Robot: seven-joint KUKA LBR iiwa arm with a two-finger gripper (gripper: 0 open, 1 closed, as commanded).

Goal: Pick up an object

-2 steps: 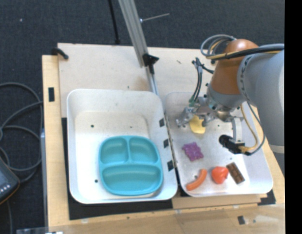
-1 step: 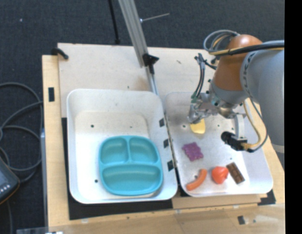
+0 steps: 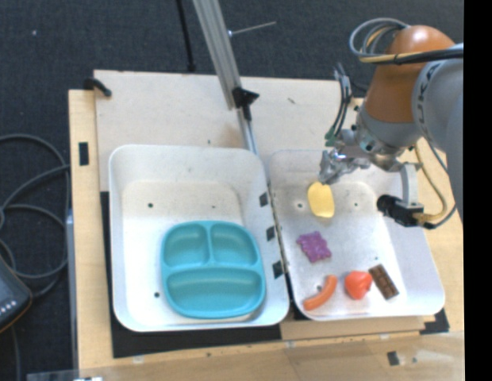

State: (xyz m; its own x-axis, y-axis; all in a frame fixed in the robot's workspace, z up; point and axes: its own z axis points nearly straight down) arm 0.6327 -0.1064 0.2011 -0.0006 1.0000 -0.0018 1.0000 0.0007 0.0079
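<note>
Looked smooth, matt plastic: teal divided tray (image 3: 213, 280) inside the left white bin (image 3: 127, 173). Glossy orange band (image 3: 405, 54) above it, right. Bare, pale wooden bench (image 3: 151, 101) beneath.

Five small objects lie in the right bin (image 3: 420, 292). A yellow rounded piece (image 3: 321, 200) sits toward 12 o'clock of the bin floor, upright and slightly tilted. A purple knobbly piece (image 3: 314, 247) lies near the centre. Along the 6 o'clock edge lie an orange carrot-like stick (image 3: 320, 292), slanted, then a red-orange rounded piece (image 3: 357, 284), and a brown bar (image 3: 383, 282) just beside it.
</note>
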